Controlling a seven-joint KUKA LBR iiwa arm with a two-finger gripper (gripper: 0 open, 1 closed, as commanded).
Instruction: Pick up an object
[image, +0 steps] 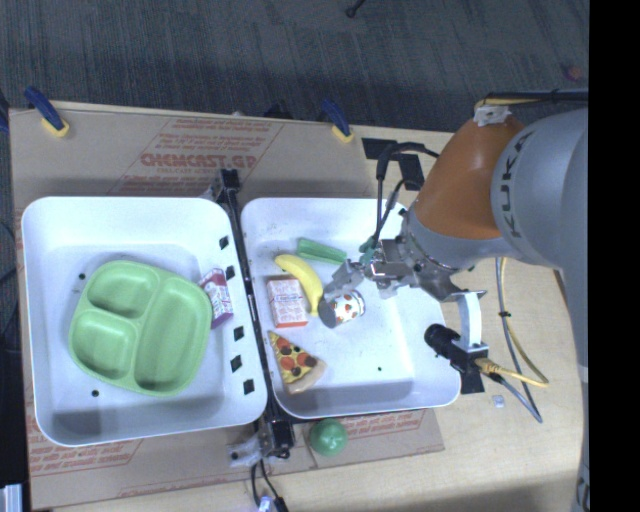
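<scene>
My gripper (338, 303) reaches in from the right and hangs over the middle of the right bin (430, 392). A small white object with red spots (349, 309) sits right at its tip, touching or nearly touching it. A yellow banana (298, 274) lies just to the left of the gripper. Behind the banana rests a green stick-shaped item (320, 249). An orange and white box (287, 301) lies left of the banana, and a toy pizza slice (296, 361) lies nearer the bin's front.
The left bin (50, 230) holds a green divided plate (140, 325) and a small dark red packet (216, 293) by its right wall. A green ball (327, 436) lies on the cardboard outside the bins' front edge. The arm's bulk covers the right bin's right side.
</scene>
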